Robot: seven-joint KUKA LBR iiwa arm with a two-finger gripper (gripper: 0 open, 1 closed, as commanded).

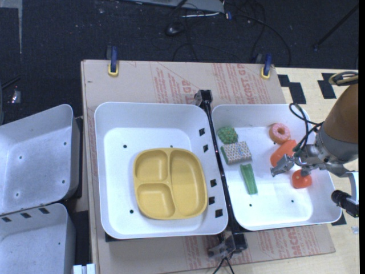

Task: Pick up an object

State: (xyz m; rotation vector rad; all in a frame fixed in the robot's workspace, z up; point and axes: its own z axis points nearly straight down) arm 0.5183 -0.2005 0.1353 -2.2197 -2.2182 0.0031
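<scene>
An orange piece [284,150] lies in the right bin [268,218], at the frame's right, just below a pink doughnut [279,132]. The gripper [283,165] hangs touching or just over its lower edge; whether it is parted or closed cannot be told. A red-orange piece [301,180] sits beside it. Leftward lie a green stick [248,178], speckled block [236,152] and green broccoli-like piece [227,134]. The left bin [114,153] holds a yellow divided plate [170,182].

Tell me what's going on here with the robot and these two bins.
A robot arm reaches in from the right, its gripper low in the right bin among a doughnut, orange pieces, a green stick, a speckled block and a green lump. Nothing is visibly held. A yellow divided plate sits in the left bin.
</scene>
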